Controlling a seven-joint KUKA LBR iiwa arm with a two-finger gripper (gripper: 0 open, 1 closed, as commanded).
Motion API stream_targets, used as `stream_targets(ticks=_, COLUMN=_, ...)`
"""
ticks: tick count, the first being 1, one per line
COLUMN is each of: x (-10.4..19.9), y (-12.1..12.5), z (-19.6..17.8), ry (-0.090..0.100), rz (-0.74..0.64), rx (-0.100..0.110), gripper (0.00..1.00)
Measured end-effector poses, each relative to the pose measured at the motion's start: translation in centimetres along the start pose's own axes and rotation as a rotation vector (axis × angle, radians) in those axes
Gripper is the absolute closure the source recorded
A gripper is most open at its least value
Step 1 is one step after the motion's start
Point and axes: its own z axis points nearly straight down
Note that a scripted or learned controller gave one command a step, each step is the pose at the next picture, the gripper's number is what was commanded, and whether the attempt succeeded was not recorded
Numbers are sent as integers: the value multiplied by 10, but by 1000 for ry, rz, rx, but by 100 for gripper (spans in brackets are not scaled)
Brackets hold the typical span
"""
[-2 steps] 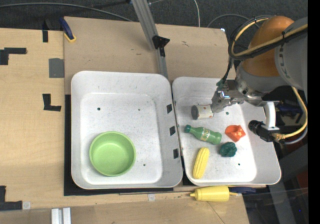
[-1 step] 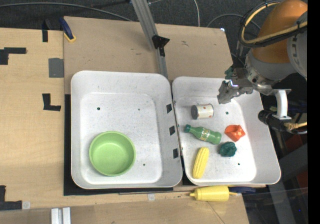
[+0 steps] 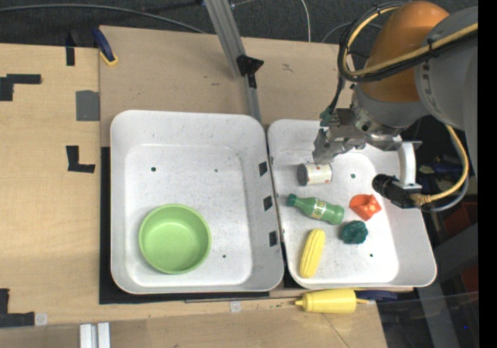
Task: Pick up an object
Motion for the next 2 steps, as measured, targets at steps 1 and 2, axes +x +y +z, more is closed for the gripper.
stream_targets(ticks=1, x=59, y=4, z=10, ry=0, rz=-2, rx=1, gripper=100)
stream_targets(ticks=2, x=112, y=11, z=-3, ry=1, rz=-2, rx=-2, gripper=100)
